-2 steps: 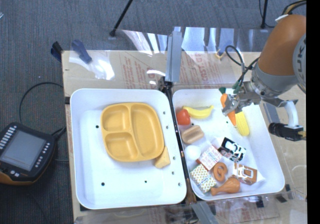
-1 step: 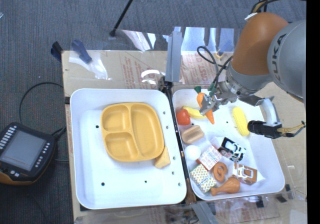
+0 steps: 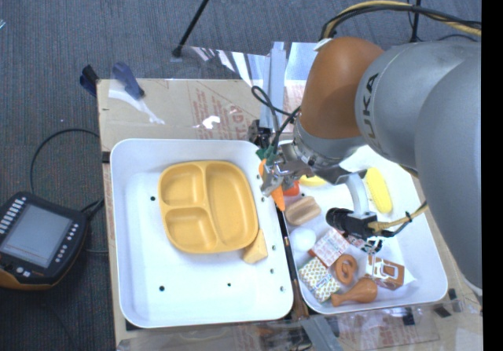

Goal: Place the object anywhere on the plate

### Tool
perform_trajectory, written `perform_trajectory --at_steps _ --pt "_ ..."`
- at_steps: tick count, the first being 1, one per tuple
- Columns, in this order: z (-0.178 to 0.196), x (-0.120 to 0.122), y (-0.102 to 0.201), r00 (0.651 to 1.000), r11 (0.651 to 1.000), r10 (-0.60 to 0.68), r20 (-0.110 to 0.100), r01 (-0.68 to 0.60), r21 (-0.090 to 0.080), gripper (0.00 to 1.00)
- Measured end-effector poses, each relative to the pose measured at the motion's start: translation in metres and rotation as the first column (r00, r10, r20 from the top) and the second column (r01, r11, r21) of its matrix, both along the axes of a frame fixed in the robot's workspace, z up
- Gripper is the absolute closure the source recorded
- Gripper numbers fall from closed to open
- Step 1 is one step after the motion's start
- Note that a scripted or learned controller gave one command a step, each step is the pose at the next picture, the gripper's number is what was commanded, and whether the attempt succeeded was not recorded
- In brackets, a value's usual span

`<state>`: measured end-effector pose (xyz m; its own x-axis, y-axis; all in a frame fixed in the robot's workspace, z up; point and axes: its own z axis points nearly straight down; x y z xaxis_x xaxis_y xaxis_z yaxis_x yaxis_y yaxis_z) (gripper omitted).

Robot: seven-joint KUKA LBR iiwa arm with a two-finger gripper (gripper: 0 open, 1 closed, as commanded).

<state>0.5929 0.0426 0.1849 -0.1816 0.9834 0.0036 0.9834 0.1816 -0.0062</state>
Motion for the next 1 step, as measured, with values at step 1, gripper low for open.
perform_trajectory --at_steps 1 --pt "0.0008 0.0005 -0.0034 1.000 1.000 -0.006 0.002 0.006 -0.002 0.00"
